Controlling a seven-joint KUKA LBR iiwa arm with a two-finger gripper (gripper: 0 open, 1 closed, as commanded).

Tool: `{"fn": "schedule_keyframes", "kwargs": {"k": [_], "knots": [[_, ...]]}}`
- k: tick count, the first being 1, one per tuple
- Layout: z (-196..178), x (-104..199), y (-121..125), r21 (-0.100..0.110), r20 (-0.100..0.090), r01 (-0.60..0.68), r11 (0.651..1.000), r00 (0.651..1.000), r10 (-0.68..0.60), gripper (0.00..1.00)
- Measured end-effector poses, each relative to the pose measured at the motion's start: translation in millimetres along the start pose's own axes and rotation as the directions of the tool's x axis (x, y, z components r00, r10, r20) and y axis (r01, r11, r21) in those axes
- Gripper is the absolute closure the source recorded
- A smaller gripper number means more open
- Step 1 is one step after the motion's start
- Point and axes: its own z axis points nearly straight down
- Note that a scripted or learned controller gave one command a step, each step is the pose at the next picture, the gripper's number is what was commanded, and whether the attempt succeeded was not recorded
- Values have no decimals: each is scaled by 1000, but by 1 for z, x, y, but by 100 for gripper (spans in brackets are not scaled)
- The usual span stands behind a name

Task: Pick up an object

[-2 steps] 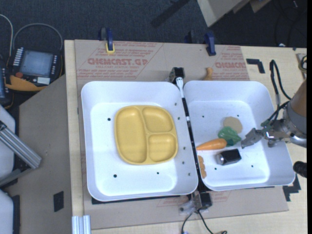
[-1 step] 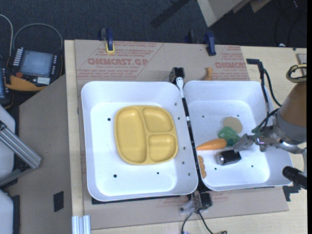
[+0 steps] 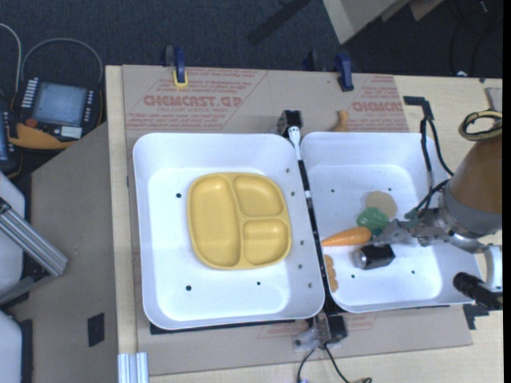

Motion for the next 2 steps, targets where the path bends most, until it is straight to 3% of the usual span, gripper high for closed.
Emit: {"fn": "schedule_keyframes", "kwargs": {"k": [1, 2], "knots": [[-9, 1, 0, 1, -3, -2, 1000, 1000, 2, 100], [-71, 4, -1, 13, -1, 0, 1000, 1000, 0, 100]]}}
